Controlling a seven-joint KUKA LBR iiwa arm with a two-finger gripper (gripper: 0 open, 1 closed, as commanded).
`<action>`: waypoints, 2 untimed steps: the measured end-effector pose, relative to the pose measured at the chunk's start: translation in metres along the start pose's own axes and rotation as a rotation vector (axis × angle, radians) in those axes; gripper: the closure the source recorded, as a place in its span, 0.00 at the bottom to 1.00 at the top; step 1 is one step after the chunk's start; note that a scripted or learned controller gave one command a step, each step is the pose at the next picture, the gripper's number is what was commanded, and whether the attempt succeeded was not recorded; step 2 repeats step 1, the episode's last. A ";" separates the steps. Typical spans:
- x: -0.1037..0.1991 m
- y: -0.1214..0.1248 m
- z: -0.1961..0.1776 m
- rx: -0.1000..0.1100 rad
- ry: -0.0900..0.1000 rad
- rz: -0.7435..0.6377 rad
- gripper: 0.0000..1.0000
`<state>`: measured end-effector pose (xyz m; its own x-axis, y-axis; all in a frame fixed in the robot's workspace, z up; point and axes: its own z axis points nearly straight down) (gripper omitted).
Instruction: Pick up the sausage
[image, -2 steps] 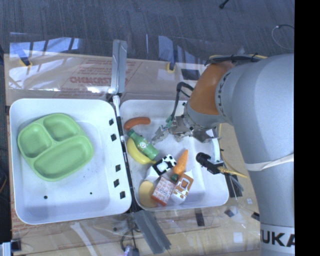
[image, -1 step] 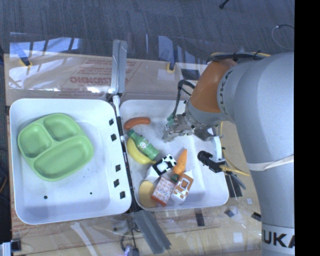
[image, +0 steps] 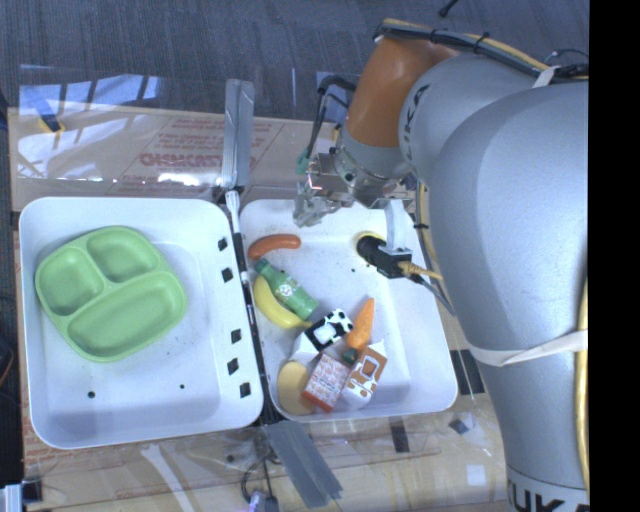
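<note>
The sausage (image: 274, 244), a short reddish-brown link, lies near the back left corner of the right bin (image: 420, 395). My gripper (image: 310, 213) hangs over the back edge of that bin, a little to the right of and behind the sausage, apart from it. Nothing shows between its fingers.
In the right bin, in front of the sausage, lie a green bottle (image: 285, 288) on a banana (image: 273, 306), a black-and-white toy (image: 330, 327), a carrot (image: 361, 322), small cartons (image: 326, 383) and a yellow round piece (image: 291, 380). A green divided plate (image: 108, 291) sits in the left bin (image: 130, 410).
</note>
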<state>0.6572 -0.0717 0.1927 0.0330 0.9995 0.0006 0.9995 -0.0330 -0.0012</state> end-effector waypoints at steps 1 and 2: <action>-0.001 0.000 0.000 0.001 0.000 0.000 0.00; -0.001 0.000 0.000 0.001 0.000 0.000 0.00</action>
